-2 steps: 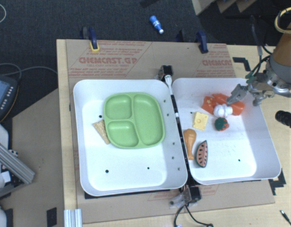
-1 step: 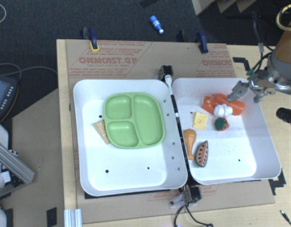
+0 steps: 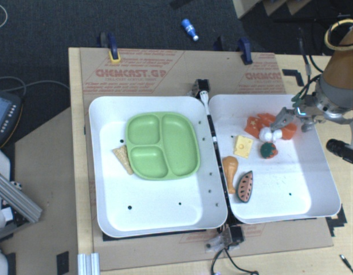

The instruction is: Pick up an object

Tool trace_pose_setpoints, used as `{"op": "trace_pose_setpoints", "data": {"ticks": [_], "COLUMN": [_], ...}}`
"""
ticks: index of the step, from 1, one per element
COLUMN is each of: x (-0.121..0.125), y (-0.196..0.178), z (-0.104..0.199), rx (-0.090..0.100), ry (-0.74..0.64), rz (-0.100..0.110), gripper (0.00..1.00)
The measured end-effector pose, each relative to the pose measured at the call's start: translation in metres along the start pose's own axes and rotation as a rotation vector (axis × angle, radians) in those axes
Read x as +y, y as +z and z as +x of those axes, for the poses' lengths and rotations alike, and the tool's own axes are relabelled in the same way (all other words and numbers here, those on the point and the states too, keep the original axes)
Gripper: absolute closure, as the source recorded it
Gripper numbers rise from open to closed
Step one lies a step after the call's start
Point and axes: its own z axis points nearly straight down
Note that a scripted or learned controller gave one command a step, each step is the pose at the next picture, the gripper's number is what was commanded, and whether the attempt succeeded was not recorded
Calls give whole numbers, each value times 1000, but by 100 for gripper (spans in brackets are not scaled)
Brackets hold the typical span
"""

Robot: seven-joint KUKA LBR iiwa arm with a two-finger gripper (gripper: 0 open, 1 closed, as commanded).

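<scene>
- Upper right of the frame: arm enters from the right edge; tool (image 3: 291, 117) sits low over the right bin (image 3: 314, 205), just left of the wrist.
- Tool state: cannot tell whether it is spread or pressed together; blurred at this scale. Nothing visibly pinched.
- Nearest candidates: orange-red piece (image 3: 262, 122) and small white ball (image 3: 268, 134), both just left of and below the tool, touching or nearly touching each other. Green-and-red piece (image 3: 269, 150) just below the ball.
- Further down and left in the same bin: yellow cheese wedge (image 3: 243, 146), tan cone-shaped piece (image 3: 230, 171), watermelon slice (image 3: 244, 187).
- Left bin (image 3: 108, 211) holds a green divided plate (image 3: 163, 145) with a cracker (image 3: 123, 158) tucked at its left edge.
- Handling judgement: these look like toy food, so likely light, stiff and smooth; slip risk on rounded shapes. The ball would roll; better to take the orange-red piece across its narrower sides.
- Crowding: the three pieces are bunched, so a descent could nudge neighbours.
</scene>
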Motion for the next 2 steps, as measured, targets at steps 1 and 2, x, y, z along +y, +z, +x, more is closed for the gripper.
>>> {"op": "trace_pose_setpoints", "data": {"ticks": [1,2], "x": [4,3], "y": [44,71], "z": [-4,-3], "rx": [1,0], "ry": [0,-1], "rz": [0,-1], "gripper": [0,0]}}
